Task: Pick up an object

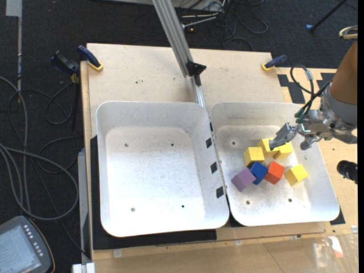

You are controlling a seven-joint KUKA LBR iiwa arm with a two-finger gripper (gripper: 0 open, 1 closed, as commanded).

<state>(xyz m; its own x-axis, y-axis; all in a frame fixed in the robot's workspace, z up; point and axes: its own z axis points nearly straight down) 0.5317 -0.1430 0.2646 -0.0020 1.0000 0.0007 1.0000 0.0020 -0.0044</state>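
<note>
One fixed camera above the bench, slanting down over both white bins, fairly distant.

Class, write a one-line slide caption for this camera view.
Pincer lowered over clustered coloured blocks in the right bin.

A robotics lab, plainly set up for testing. Dark carpet floor strewn with loose black cables. Plain board tabletop fixed at its far corners with blue-and-yellow clamps, bearing two shallow white bins side by side. Slanted aluminium rail rising from the back edge of the tabletop. Grey handheld control pendant lying at the lower left corner. Industrial arm with an orange band reaching in from the right over small coloured foam blocks. Black-and-white marker pattern on the tabletop's right side.
</note>
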